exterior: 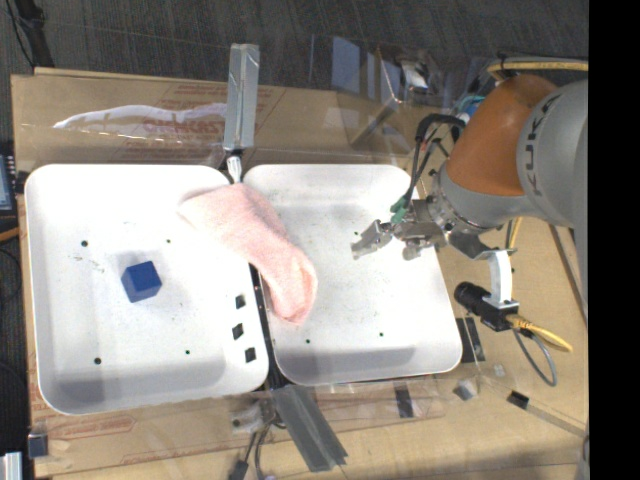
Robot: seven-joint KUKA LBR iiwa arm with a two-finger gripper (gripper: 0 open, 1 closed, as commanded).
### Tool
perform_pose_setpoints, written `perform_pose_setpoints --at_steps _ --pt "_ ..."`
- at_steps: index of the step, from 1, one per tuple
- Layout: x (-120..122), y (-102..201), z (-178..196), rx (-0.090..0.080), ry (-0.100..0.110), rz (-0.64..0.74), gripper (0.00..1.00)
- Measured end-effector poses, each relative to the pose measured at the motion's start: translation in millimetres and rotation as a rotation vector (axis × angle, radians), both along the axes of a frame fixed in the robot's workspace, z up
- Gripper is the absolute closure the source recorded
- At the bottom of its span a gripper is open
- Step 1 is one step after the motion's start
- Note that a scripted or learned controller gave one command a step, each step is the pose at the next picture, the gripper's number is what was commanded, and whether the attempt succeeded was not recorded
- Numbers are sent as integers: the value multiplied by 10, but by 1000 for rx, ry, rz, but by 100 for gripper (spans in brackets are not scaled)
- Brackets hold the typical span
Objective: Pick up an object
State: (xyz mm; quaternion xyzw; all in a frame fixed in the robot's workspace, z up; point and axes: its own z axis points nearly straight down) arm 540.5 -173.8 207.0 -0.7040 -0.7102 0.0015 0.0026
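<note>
Overhead view of the counter [120, 128] with two shallow white bins side by side. The hand [375, 238] hangs above the right bin [350, 358], near that bin's right edge, grasping nothing; whether it is released or clenched cannot be told. Its position over bare bin floor suggests a pause between attempts rather than an approach to any one object. Two candidates for picking lie well apart from it. A pink cloth [265, 248] is draped over the ridge where the bins meet, its free end resting in the right bin; slack fabric of this kind probably needs a pinch on a raised fold. A blue cube [142, 280] sits on the floor of the left bin [60, 368], towards its left edge. The cloth lies between hand and cube. Loose cables [530, 333] lie on the counter's right edge.
</note>
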Motion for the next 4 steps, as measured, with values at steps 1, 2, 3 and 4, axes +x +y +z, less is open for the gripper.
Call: perform_pose_setpoints --at_steps 1,2,3,4 --pt "-111 528 -1109 0 0 34 0" --pt "115 828 -1152 -1 -4 80 0" --pt "112 826 -1057 -1 -1 82 100" --pt "201 878 229 -1 -5 243 100"
